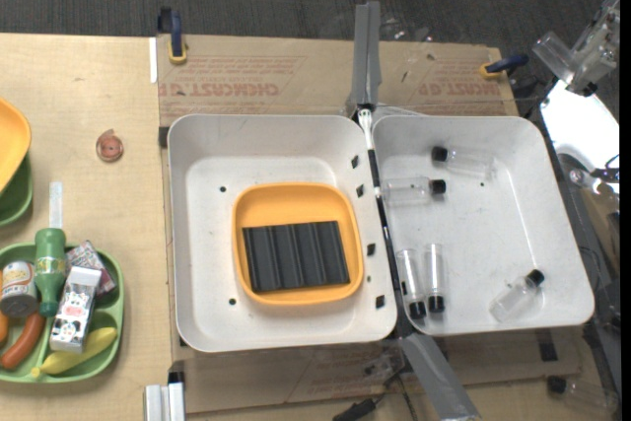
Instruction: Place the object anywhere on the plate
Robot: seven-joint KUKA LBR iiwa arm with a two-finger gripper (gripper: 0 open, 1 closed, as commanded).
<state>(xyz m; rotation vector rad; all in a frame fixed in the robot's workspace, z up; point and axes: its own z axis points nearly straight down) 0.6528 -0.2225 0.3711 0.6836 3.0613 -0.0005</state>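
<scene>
Five small clear vials with black caps, all lying in the right white bin (555,212), none on the plate. Far pair: one vial (455,156) with its cap to the left, and just nearer it a second vial (412,187) with its cap to the right, its glassy body hard to pick out against the white floor. Near pair (422,279) side by side and parallel against the bin's left wall, caps toward the near edge. Fifth vial (516,297) alone in the near right corner, tilted, cap pointing up and to the right. Orange plate (296,198), square with rounded corners, in the middle of the left white bin (197,212), carrying a dark ridged rectangular insert (296,254) and well apart from every vial. Beneath both bins, a sheet of brown cardboard (246,64) printed in red, upside down from here, seemingly "CHEMCAST", with smaller lines too fine to read. Blue-and-yellow clamps (174,36) on its far edge. On the wooden tabletop (79,84) to the left, a green tray (104,335) of toy food: a green bottle (48,273), a small can (17,281), a white carton (71,311) with dark print too small to read. Farther off, a small pink item (110,146). Pale, blurred machinery (582,64) at the far right edge; claw wide or narrow, cannot tell.
</scene>
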